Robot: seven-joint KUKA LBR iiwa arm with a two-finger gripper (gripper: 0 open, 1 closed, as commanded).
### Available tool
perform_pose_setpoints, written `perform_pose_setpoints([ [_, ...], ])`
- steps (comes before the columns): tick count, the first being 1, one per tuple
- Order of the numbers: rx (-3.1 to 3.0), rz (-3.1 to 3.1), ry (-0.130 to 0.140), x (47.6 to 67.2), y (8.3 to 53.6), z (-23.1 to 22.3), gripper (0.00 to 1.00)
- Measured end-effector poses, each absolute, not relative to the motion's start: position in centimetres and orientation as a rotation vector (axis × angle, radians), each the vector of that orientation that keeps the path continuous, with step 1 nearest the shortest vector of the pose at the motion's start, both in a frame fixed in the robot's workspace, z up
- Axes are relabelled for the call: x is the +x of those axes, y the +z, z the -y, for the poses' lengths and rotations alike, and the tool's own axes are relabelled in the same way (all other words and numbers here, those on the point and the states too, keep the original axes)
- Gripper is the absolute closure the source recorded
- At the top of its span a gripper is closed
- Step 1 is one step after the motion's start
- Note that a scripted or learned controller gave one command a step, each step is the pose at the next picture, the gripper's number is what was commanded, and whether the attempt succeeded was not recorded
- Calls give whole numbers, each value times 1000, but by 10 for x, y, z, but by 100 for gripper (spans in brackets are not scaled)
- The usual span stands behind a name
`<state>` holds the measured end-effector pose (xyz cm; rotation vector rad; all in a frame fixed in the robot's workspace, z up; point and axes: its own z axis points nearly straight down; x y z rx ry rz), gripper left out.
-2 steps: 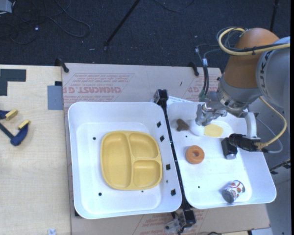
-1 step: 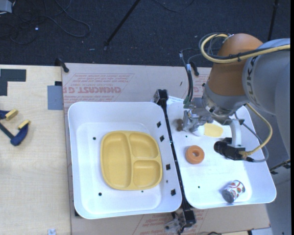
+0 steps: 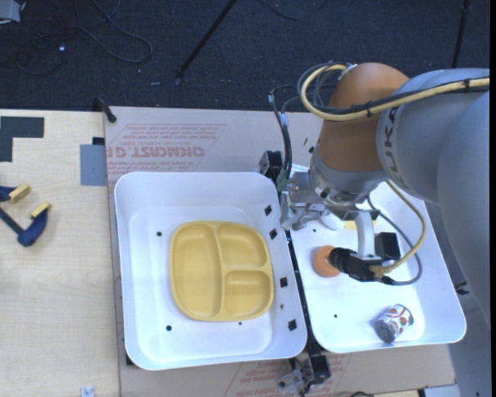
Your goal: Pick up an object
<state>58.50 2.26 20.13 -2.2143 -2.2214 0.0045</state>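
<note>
- Camera view shows the gripper (image 3: 300,212) at the right bin's (image 3: 357,325) inner wall; we cannot tell whether it is open or closed.
- We judge a wall strike or an empty close likely: the nearest object, an orange ball (image 3: 324,261), lies just beside the gripper.
- The left bin (image 3: 190,182) holds a yellow divided tray (image 3: 221,270).
- The right bin holds the ball and a crumpled can (image 3: 393,322).

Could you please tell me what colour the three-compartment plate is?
Pale yellow all over. The divided plastic plate shows best in the camera view.
</note>
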Motion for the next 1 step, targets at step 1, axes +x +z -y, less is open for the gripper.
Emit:
perform_pose_setpoints([
  [1, -2215, 2224, 1, 581, 218, -82, 100],
])
